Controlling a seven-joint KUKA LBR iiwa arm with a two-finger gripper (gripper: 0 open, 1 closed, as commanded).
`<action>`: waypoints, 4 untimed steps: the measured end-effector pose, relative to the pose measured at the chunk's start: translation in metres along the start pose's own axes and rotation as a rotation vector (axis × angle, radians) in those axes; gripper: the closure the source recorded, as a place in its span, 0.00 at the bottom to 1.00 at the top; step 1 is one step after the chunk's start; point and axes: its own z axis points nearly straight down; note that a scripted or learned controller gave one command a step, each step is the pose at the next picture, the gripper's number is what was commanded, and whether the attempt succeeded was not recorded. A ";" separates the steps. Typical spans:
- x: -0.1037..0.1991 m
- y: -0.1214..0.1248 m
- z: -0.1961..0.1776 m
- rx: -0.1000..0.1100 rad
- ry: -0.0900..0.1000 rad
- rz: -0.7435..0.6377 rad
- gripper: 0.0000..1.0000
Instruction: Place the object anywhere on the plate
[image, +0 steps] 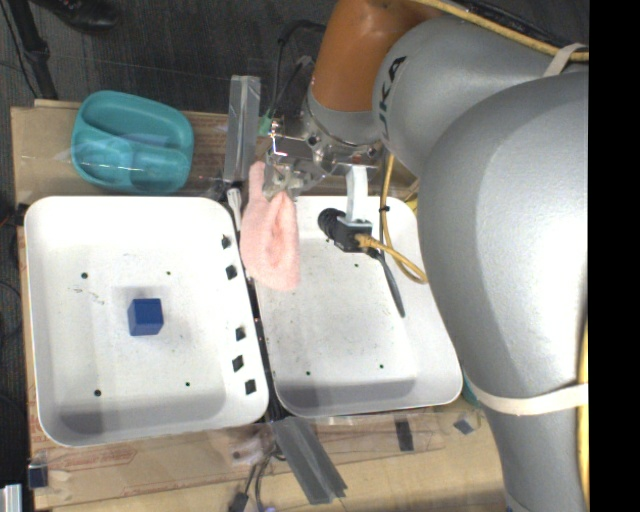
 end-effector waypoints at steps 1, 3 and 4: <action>0.017 -0.025 -0.067 0.000 0.001 -0.041 1.00; 0.043 -0.006 0.016 0.001 -0.001 -0.227 1.00; 0.126 -0.056 0.089 0.004 -0.001 -0.137 1.00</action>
